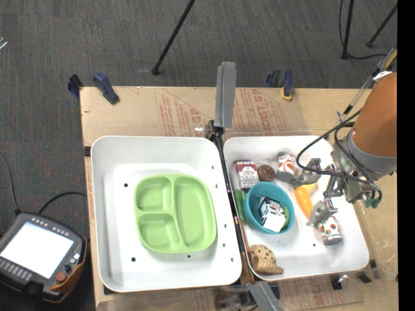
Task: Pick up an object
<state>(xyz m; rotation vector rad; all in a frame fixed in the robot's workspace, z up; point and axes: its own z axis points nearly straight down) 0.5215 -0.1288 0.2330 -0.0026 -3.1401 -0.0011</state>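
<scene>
Counter [162, 105] of brown board carrying two shallow white bins side by side, so that objects can be drawn from one and set in the other. Left bin [107, 173]: a green divided tray [175, 212] lies flat at its centre, apart from every wall. Right bin [353, 254]: the loose objects crowd together here, which makes this the likely picking side. Against the dividing wall stand a small red-and-white carton [246, 173] and a dark round piece [266, 172]; a blue bowl [254, 203] sits just below them with a white box [273, 214] resting inside it; a waffle cone [264, 258] lies at the near edge. Farther right are a small can [286, 164], an orange carrot [303, 201] lying beside the bowl, and a second can [331, 230] tipped on its side. The tool [322, 211] hangs low just above this tipped can, probably the target; its fingers look slightly apart with nothing between them. The can rests on the bin floor, not yet lifted.
</scene>
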